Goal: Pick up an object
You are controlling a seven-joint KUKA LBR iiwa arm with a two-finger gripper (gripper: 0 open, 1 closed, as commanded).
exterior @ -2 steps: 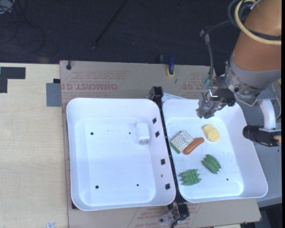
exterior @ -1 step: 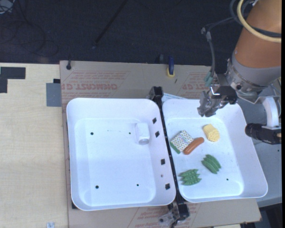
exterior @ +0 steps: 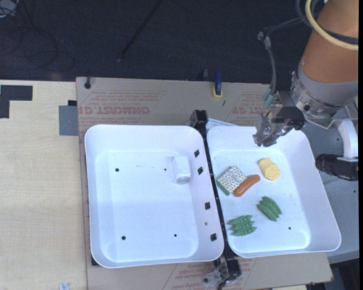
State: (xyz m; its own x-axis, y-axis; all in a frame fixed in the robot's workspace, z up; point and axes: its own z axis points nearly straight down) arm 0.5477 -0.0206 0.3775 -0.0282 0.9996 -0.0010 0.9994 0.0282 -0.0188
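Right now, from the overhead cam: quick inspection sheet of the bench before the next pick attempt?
Surface: two white bins side by side on a cardboard sheet; left bin, right bin.
Job's things, right bin: corn piece, sausage, checkered block touching the sausage, two green pea pods and.
Job's things, left bin: small white cylinder lying near the right wall.
Clutter: nothing seen inside the bins.
Gripper: above the right bin's back edge, nothing seen between its fingers; open or shut unclear.
Cables: yellow and black hoses loop over the arm; thin cables on the dark floor behind.
Surroundings: blue-yellow clamp at the cardboard's back edge.
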